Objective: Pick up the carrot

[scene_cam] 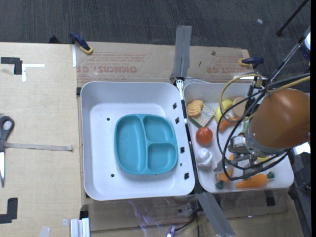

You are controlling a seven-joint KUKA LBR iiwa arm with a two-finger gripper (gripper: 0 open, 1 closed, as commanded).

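The carrot (pixel 253 181) lies flat along the near wall of the right bin (pixel 284 181), its orange body stretched sideways and its green top toward the bin's near right corner. Just above the carrot, on the far side of it, hangs the end effector (pixel 241 157), its metal parts crowded by looping black and yellow cables; whether it is wide or narrow cannot be told, and nothing shows the carrot in its grip. Above that sits the arm's orange band (pixel 281 117), reaching in from the right.

To the left of the carrot, at the bin's near left corner, small orange and green bits (pixel 220 181) lie half under the cables; what they are is unclear. Farther from the carrot, toward the left wall, a small white object (pixel 204 156) rests, and beyond it a red tomato (pixel 204 135). Still farther back are a waffle-patterned cracker (pixel 195 107) and a yellow item (pixel 225 106) partly hidden by the cables.

Well to the left of the carrot, the left bin (pixel 94 147) holds a teal divided plate (pixel 146 144). On the surface (pixel 34 132) beyond that bin, scissors (pixel 4 137) lie at the edge.
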